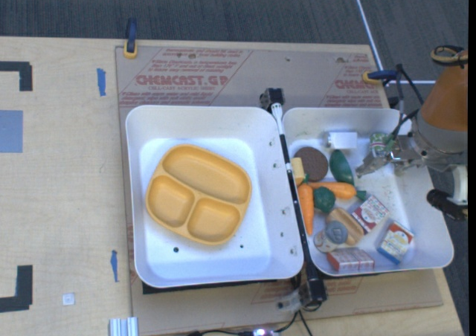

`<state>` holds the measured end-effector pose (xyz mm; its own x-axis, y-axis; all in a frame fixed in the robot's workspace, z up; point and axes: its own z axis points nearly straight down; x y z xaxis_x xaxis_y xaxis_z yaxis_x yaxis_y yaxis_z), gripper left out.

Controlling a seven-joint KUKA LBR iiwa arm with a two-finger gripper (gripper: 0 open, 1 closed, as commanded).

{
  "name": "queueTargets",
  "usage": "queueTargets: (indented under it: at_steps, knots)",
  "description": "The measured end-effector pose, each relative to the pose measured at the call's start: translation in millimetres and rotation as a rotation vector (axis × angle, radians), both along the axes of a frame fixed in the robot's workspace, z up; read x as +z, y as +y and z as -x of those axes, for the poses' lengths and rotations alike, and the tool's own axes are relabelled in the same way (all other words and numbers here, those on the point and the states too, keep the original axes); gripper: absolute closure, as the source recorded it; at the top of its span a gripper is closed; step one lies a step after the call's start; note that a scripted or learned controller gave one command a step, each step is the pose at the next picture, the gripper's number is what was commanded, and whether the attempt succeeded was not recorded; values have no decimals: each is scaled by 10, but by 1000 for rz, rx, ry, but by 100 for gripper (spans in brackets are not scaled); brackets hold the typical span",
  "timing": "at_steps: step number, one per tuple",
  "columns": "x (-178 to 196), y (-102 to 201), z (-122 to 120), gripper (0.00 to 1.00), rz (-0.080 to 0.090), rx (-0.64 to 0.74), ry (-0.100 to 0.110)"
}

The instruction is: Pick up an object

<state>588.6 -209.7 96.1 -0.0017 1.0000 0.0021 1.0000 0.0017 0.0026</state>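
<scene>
In the right bin (439,241), a heap of toy food lies under the arm's gripper (370,163).

The pile fills that bin's left and lower parts: a brown disc (314,163), a green pepper (341,166), 2 carrots (306,208) crossing beside a green broccoli piece (324,198), a hot dog bun (346,221), a grey can (335,233), and 3 small cartons (395,242) along the lower edge. A white block (342,139) sits near the upper wall. The gripper reaches in from the right, its tip above bare bin floor just right of the green pepper; whether its jaws are parted or closed cannot be told, and nothing is seen between them. The left bin (141,178) holds a yellow 3-compartment plate (198,193).
</scene>
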Motion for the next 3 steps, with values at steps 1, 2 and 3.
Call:
queueTargets:
  at_steps: [1,2,3]
  knots:
    - [-99,381,944,0,2,-2,1]
    - [9,374,920,100,5,-2,-6]
    - [934,1187,1080,100,2,0,0]
